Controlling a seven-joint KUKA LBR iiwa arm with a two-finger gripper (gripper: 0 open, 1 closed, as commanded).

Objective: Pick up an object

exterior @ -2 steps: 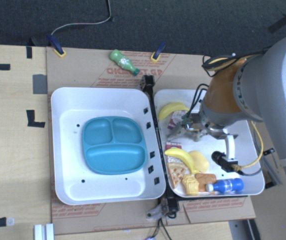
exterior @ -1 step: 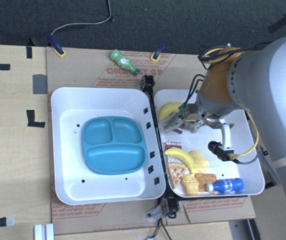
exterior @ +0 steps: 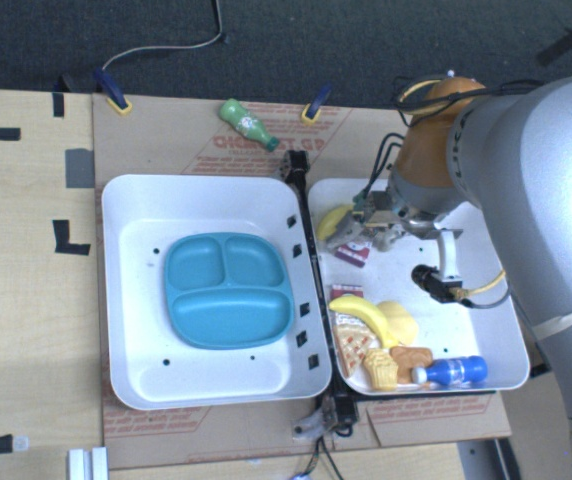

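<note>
My gripper (exterior: 354, 230) reaches down into the upper left part of the right bin (exterior: 486, 268). It hovers over a yellow toy piece (exterior: 332, 218) and a small dark red packet (exterior: 352, 255). Whether it touches either one is hidden by the wrist. Lower in the same bin lie a banana (exterior: 362, 314), a pale yellow fruit (exterior: 400, 320), a waffle-like piece (exterior: 354, 346), an orange piece (exterior: 412, 355), a yellow block (exterior: 381, 371) and a blue bottle (exterior: 456, 371).
The left bin (exterior: 126, 268) holds a blue divided plate (exterior: 230, 290). A green bottle (exterior: 248, 124) lies on the bench behind the bins. The grey arm (exterior: 526, 178) covers the right bin's far right side. A black clip joins the bins.
</note>
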